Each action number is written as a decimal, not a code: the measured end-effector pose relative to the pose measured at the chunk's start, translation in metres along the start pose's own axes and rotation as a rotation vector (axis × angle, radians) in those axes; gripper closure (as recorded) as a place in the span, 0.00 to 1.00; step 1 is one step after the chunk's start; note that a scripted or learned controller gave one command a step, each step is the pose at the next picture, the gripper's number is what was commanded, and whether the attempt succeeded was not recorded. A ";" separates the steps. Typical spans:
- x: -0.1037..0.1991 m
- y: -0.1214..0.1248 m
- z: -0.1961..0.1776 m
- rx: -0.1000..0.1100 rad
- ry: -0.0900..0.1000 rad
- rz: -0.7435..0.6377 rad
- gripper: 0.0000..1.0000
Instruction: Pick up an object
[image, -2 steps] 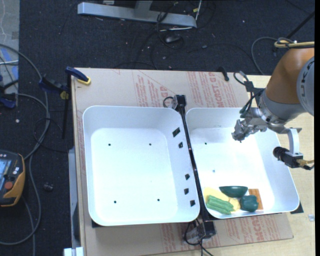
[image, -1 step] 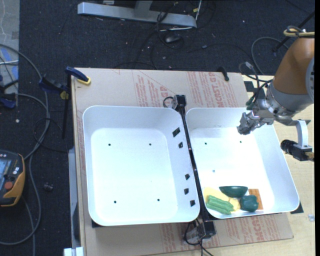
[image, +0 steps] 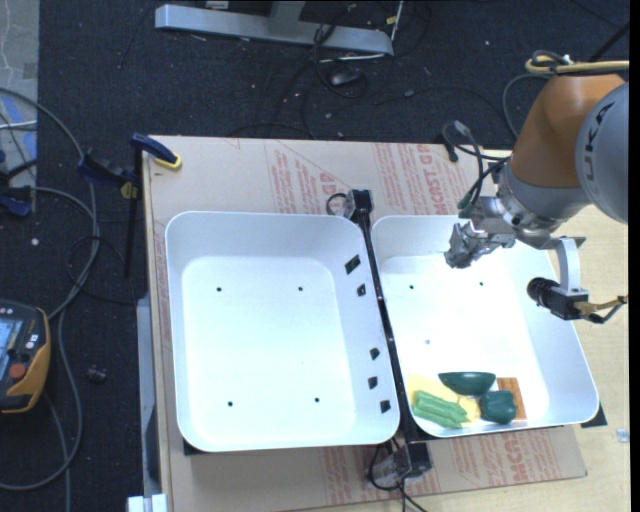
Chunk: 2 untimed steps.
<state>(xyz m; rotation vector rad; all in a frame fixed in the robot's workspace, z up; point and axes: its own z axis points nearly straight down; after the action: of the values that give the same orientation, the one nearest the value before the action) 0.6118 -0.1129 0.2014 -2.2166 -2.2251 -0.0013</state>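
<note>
- Objects for picking are sitting clustered in the near corner of the right bin (image: 560, 350): a dark green bowl-like piece (image: 467, 381), a light green ridged item (image: 440, 409), a teal lump (image: 498, 406), a yellow flat piece (image: 425, 386) and an orange-brown block (image: 511, 388).
- Dark green bowl-like piece is lying just above the light green ridged item and beside the teal lump; whether they are touching is hard to tell.
- Orange-brown block is peeking out just behind the teal lump; yellow flat piece is lying under or beside the light green one.
- End effector (image: 462, 250) is hanging over the far left part of the right bin, well apart from the cluster.
- Nothing is showing between its tips; whether it is open or closed, cannot tell at this size.
- Arm (image: 570, 130) is reaching in from the right, orange band above the grey wrist.
- Left bin (image: 190, 240) is sitting beside the right bin, the two touching along a black divider strip (image: 378, 300).
- Both bins are resting on the cardboard-covered surface (image: 290, 170).
- Blue and yellow clamp (image: 155, 150) is sitting at the surface's far left corner.
- Handheld pendant (image: 22, 355) is lying on the dark floor (image: 70, 80) at the left, cables trailing near it.
</note>
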 end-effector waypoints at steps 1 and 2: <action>0.052 -0.002 0.003 0.001 0.000 -0.001 1.00; 0.100 0.009 0.006 0.000 0.000 -0.001 1.00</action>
<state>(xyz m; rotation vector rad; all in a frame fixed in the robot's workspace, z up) 0.6203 -0.0133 0.1953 -2.2159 -2.2255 -0.0009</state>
